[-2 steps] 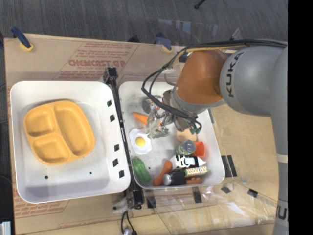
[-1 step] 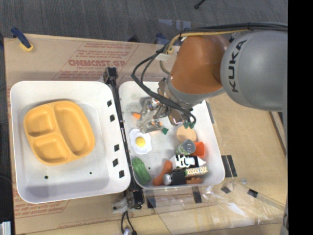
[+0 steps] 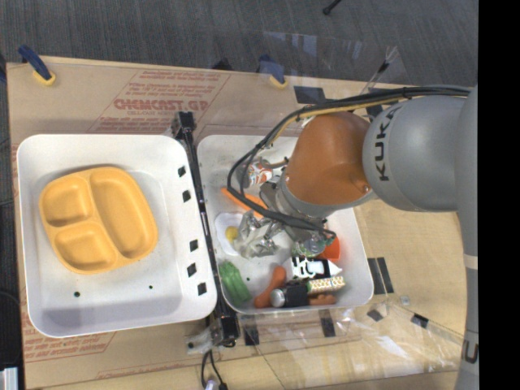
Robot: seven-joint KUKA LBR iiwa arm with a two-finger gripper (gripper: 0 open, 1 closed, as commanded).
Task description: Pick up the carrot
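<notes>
Two white bins, one yellow divided tray, one arm

Yellow tray in white bin; seemingly orange carrot; green item.

Both bins look like smooth white plastic, slightly glossy. Yellow divided tray is matt plastic. Bench top looks like brown cardboard, matt, printed red. Arm has a smooth grey shell with a glossy orange band. Gripper looks like bare shiny metal. Carrot is smooth orange plastic.
</notes>
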